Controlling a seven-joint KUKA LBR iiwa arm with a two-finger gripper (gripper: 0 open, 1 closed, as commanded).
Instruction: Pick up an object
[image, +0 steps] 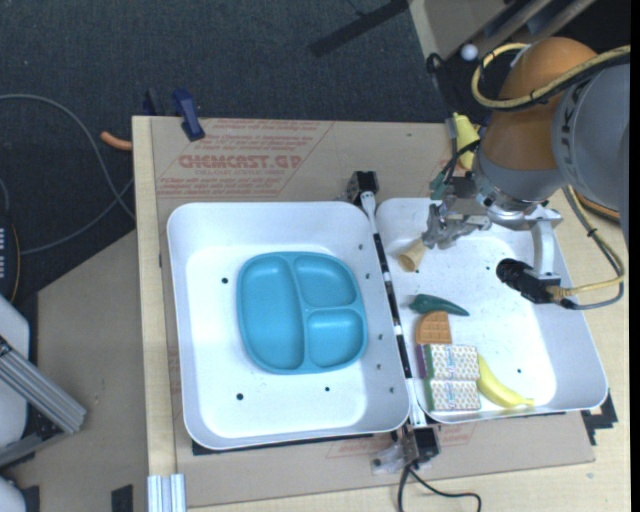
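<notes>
Camera view, front to back in the right white bin (570, 345): yellow plastic banana (500, 388), dark green pepper-shaped toy (437, 304), then the small tan cork-like piece (410, 256), tilted, just left of the pincer (445, 228). Can't tell if it's grasping anything.

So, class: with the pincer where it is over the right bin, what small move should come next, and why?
Probably a short descent. The pincer sits just above and right of the tan piece near the right bin left wall, so lowering and nudging left would likely bracket it.
</notes>
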